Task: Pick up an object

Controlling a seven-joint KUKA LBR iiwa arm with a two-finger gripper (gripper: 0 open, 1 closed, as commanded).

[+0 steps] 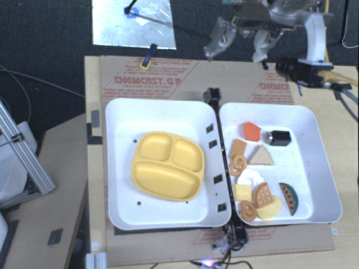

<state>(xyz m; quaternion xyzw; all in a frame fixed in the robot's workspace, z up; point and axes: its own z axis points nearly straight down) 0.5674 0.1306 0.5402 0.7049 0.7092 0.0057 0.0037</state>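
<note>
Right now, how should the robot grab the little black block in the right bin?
Probably from straight above. The black block lies flat in the right bin, with an orange piece close on its left. The pincer should close across its short sides, front and back, where bare floor shows, rather than along its length.

A tray (167, 165) is lying in the left bin (120, 116); toy food pieces (255, 195) are sitting in the right bin (314, 150).

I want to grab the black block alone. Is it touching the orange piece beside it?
Apart. The camera view shows a strip of white bin floor between the black block and the orange piece.
</note>
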